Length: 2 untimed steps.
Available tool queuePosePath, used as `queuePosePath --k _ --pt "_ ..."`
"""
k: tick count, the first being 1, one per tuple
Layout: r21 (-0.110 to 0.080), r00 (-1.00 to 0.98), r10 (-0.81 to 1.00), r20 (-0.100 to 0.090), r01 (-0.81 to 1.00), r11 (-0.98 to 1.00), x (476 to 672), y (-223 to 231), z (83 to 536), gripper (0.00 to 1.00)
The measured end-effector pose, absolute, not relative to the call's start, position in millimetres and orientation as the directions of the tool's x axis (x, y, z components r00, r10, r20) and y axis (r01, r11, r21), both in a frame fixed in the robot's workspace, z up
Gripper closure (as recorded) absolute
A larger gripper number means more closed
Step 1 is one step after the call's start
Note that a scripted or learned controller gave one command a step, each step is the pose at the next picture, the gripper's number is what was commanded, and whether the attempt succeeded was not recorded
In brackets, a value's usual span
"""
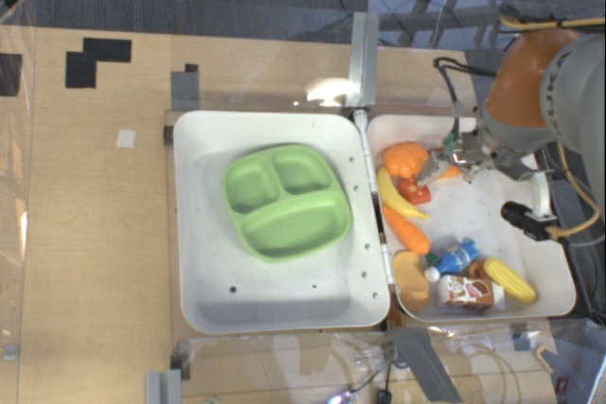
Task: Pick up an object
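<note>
now gripper [443,164] low in right bin [492,203], beside orange pepper [405,158].

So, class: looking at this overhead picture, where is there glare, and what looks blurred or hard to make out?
In the camera view, a bright glare patch sits on the bench just above the left bin; the green plate is sharp and evenly lit; the end effector over the right bin is small and soft, so its fingers are hard to make out.
</note>
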<state>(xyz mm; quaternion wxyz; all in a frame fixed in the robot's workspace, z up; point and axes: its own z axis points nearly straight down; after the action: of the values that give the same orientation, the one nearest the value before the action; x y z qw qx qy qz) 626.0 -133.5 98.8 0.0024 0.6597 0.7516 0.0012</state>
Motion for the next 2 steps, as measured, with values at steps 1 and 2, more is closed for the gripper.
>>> queuePosePath --k 1,2 --pt "0.007 -0.131 0.991 -0.002 0.991 0.131 627.4 -132.7 108.0 1.0" --pt "0.007 -0.131 0.991 -0.002 0.991 0.131 627.4 -132.7 108.0 0.0"
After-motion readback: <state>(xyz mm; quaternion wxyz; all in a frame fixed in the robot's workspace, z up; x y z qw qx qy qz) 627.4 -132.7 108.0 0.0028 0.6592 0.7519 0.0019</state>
